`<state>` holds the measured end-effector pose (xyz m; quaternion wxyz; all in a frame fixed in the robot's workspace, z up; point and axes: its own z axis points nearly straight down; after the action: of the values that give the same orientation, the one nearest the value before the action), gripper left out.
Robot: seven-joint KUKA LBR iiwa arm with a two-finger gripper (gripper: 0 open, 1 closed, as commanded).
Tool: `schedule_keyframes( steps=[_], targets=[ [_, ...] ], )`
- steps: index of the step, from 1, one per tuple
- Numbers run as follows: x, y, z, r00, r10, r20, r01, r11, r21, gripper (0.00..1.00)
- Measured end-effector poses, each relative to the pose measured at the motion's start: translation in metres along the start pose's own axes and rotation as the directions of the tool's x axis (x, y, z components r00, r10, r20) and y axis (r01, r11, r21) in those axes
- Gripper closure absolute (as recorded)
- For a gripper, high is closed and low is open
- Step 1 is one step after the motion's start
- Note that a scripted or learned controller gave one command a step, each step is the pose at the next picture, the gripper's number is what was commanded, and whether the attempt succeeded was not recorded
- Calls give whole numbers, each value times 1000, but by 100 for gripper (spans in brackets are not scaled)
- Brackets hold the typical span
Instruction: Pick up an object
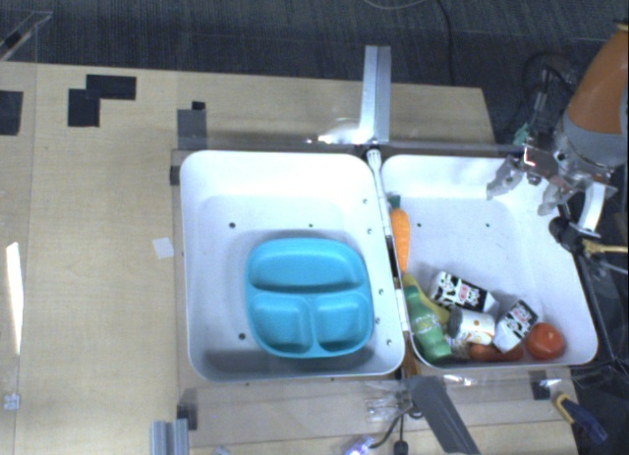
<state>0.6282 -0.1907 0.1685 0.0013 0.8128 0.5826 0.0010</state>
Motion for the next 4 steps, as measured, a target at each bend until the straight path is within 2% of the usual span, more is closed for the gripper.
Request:
schedule_keyframes(
  steps=[1,2,3,4],
  targets=[
    [-6,-7,-77,961,277,-1,-277,961,-3,0],
    [-4,-13,65,955,295,0,-295,955,2,0],
    [21,-20,80,936,351,-3,-351,936,-3,0],
    [-21,-54,80,854,521,-4,-521,854,-4,0]
  ],
)
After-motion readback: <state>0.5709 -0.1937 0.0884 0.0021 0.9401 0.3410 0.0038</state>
